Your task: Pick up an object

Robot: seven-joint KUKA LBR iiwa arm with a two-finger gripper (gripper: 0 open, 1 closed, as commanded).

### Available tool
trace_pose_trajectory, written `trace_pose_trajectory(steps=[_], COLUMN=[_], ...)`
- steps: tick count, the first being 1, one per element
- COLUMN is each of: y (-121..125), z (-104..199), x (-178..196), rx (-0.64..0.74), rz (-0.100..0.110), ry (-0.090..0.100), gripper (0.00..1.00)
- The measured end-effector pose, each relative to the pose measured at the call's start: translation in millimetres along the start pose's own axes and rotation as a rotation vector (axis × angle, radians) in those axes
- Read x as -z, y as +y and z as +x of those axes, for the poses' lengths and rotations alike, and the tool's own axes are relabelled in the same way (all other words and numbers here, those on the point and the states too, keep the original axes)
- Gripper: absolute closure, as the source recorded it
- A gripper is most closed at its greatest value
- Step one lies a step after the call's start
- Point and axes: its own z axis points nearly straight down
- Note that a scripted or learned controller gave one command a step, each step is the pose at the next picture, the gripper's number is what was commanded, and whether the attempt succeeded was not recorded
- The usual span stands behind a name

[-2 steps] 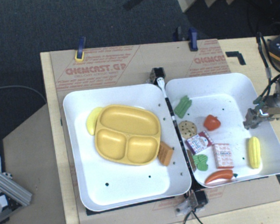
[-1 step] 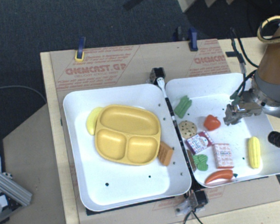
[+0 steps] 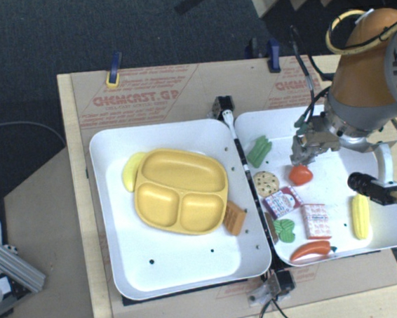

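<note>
Hot dog (image 3: 310, 251) lies at the right bin's (image 3: 394, 240) near rim, well below the gripper (image 3: 305, 152). Finger state: cannot tell. Tomato (image 3: 300, 174) sits directly beneath; approach step; next, descend and close.

Fixed overhead camera, slanted down on bins (image 3: 111, 199).

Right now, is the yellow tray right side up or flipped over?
Right side up: the yellow tray in the left bin shows three hollow compartments facing up.
</note>
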Motion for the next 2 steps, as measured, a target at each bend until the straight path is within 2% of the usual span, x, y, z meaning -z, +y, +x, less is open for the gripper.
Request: trace_pose_trajectory(steps=[1, 2], y=[22, 17], z=[33, 42], x=[22, 4], rx=[-0.002, -0.006], rz=[-0.001, 0.007], ry=[-0.001, 0.0], gripper=[1.0, 1.0])
